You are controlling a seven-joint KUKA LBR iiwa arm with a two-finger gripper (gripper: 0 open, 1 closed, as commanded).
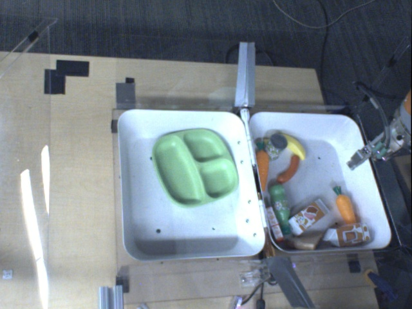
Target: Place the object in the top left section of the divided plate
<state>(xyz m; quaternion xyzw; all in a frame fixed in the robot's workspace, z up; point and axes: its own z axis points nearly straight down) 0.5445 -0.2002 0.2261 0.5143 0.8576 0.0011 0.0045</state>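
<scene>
My gripper (368, 152) hangs over right bin's (322, 131) right rim, beside no toy; whether it grips anything, cannot tell. Plate (195, 166) sits in left bin (138, 192), green, three sections, well left of me. Toys crowd right bin's left and bottom: banana (296, 147), carrot (346, 206), green bottle (279, 200), cartons (309, 216). Carrot nearest, below-left of me.

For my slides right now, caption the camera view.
Gripper poised over the right bin of toy food; green divided plate waits in the left bin.
</scene>
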